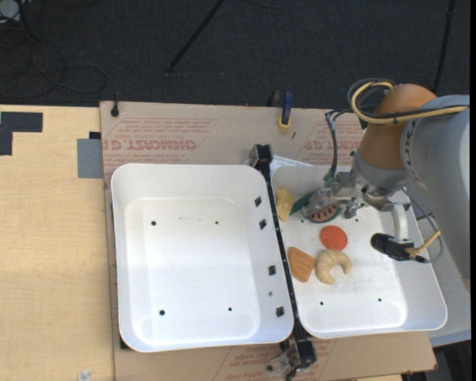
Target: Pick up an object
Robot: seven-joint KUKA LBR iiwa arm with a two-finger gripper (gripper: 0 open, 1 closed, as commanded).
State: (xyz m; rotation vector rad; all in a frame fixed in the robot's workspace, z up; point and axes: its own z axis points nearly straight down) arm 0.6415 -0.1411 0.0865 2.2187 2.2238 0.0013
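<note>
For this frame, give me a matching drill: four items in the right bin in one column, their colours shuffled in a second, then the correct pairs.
Items:
1. croissant-shaped piece
2. round flat piece
3. wedge-shaped piece
4. piece against the divider

Colours:
A. orange
B. yellow
C. pale tan
D. red

Pairs: 1-C, 2-D, 3-A, 4-B.

All four lie in the right bin, near the gripper.
</note>
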